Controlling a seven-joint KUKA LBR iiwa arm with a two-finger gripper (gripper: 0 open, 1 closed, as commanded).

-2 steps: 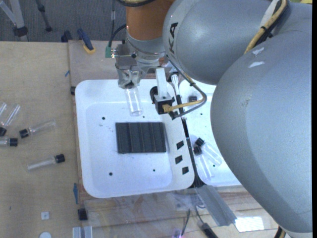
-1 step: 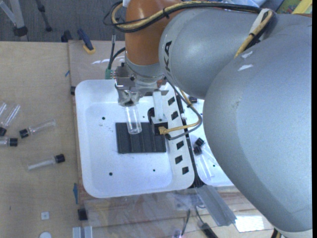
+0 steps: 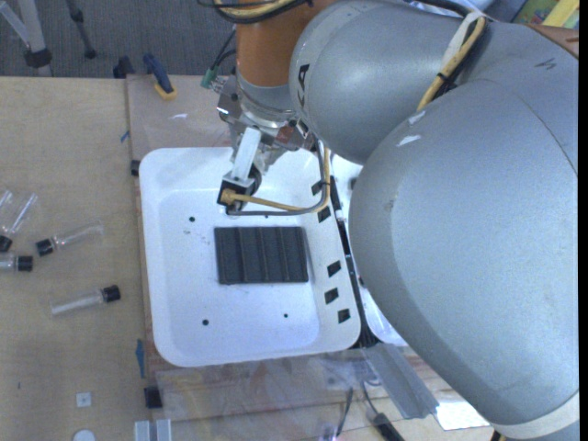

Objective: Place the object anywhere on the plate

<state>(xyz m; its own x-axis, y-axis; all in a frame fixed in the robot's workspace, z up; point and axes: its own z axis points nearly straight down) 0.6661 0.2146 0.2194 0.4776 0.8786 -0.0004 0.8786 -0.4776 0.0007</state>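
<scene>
Lying in white bin [image 3: 152,246]: dark ribbed rect. plate [image 3: 262,255]; pincer [image 3: 280,141] by far wall, state can't tell

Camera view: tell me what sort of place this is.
Probably a robotics lab: a grey robot arm reaches over a white bin holding a dark ribbed mat, and capped glass vials lie scattered on the bench.

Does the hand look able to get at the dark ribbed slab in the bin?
Probably yes: the hand hangs over the bin just beyond the slab, whose top lies uncovered.
</scene>
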